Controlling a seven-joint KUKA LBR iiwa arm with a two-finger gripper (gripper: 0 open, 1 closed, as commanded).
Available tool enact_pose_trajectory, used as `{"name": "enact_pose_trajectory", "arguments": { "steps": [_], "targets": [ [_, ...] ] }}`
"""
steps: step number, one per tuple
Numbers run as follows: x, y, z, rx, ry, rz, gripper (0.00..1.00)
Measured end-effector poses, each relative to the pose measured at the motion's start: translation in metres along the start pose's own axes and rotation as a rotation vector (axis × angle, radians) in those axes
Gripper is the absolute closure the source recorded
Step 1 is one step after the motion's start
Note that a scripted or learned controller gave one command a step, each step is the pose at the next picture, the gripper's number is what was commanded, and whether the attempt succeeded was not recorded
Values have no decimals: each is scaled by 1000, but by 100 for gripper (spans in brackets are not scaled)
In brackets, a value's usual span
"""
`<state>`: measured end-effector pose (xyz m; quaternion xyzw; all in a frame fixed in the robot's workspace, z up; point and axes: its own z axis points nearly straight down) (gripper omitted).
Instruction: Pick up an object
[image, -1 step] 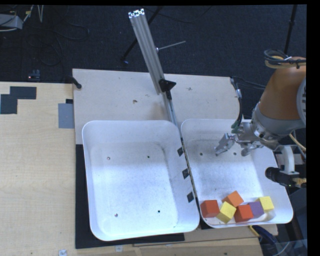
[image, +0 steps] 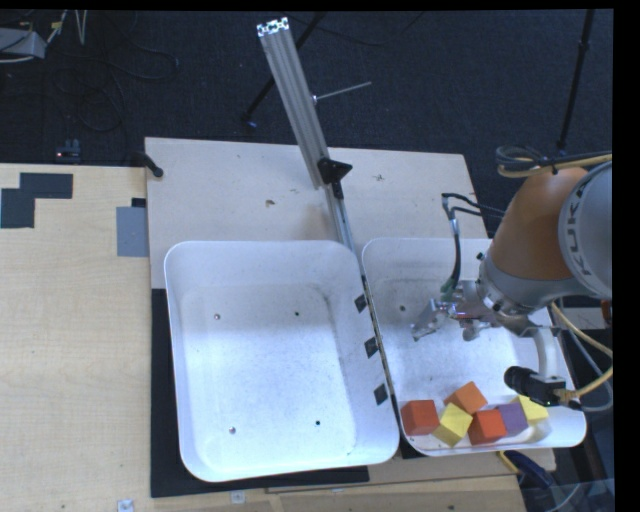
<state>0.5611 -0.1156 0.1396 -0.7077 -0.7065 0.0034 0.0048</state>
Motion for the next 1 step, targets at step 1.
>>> {"name": "enact_pose_trajectory", "arguments": {
  "steps": [1],
  "targets": [
    [9, -52, -79, -13, -1, 3, 0]
  ]
}}
